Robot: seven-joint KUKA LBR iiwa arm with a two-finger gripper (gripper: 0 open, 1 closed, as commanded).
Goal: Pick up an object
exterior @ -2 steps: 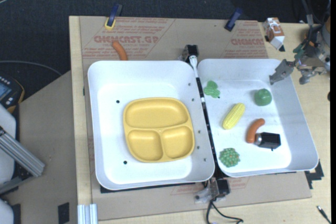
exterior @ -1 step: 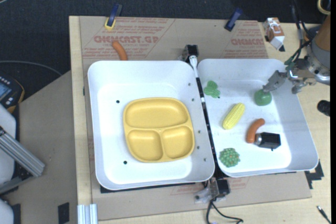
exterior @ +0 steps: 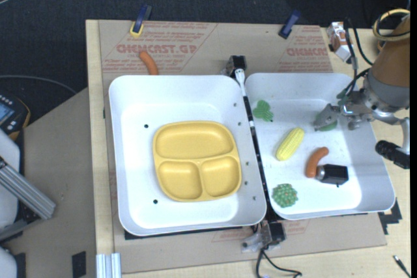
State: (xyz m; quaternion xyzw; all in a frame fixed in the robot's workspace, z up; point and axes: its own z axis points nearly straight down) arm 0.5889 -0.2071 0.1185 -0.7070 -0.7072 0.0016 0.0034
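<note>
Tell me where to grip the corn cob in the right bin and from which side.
Grip the corn cob across its narrow middle, coming straight down from above. It lies flat and diagonal with bare bin floor on both long sides, so the fingers should close crosswise to its length.

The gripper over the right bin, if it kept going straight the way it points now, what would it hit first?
The gripper points left across the right bin. Going straight on, it would probably meet the corn cob first, or pass just above it toward the green leafy piece; height is unclear.

Yellow tray, yellow corn, orange sausage, green broccoli.
</note>
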